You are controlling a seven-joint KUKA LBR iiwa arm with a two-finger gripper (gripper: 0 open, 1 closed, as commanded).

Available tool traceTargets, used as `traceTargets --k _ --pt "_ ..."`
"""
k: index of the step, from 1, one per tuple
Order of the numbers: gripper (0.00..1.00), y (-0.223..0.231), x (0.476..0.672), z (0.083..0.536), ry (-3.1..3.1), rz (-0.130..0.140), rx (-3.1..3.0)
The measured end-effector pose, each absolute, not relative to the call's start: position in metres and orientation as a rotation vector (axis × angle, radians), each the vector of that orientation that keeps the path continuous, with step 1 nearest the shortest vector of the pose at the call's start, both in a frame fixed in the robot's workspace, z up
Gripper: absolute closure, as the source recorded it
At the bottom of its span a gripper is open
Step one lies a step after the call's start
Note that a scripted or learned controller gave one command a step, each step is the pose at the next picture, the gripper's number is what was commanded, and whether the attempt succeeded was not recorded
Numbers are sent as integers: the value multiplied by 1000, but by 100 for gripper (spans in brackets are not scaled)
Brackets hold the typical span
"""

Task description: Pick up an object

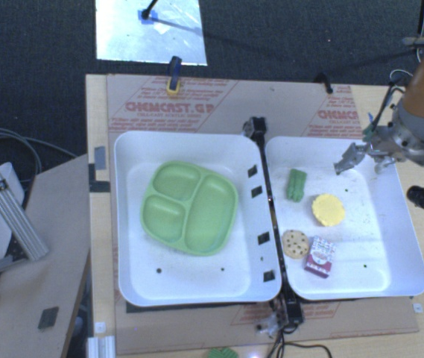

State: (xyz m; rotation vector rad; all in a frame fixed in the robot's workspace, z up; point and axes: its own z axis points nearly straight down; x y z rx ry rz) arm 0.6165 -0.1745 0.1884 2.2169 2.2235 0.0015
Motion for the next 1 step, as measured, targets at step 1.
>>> traceTargets --k 1 --pt "0 -124 590 80 2233 -2 2217"
